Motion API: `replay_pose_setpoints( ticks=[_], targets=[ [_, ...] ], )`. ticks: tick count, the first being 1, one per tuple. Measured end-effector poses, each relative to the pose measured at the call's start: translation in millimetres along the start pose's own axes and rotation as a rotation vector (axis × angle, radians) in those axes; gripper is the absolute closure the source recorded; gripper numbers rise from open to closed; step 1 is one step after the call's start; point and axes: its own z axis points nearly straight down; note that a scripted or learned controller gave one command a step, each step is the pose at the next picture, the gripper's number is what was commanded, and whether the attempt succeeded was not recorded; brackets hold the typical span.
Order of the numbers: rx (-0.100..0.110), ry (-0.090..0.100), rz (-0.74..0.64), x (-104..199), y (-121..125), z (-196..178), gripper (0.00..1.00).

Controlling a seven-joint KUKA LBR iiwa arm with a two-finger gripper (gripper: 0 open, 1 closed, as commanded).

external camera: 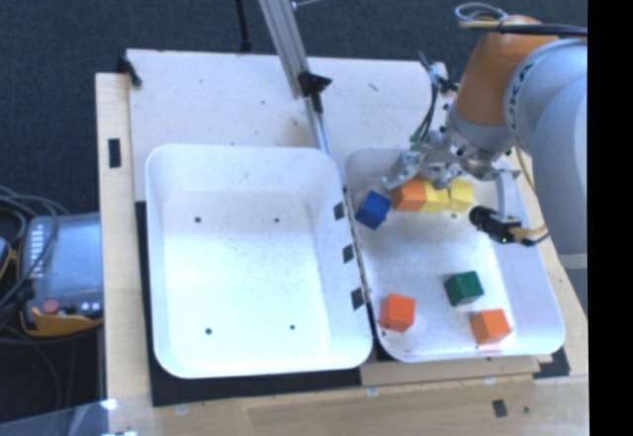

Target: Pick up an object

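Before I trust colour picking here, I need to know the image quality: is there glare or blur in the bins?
Camera view: the left bin is bright, near washed out, its floor grainy; the right bin is evenly lit; the blue block and green block look soft-edged but distinct; the gripper area is slightly blurred.

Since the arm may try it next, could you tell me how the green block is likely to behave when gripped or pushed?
The green block looks like a small, solid cube, so it is probably stiff and light. Its flat faces suggest it would slide rather than roll if nudged. It sits apart from the orange blocks, so a push probably would not disturb them at once.
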Motion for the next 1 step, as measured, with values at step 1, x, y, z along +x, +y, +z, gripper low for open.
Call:
replay_pose_setpoints(
  ticks=[1],
  targets=[
    [-0.005,-0.002,-0.003,-0.7,1.9,-11.5,1.00]
  ],
)
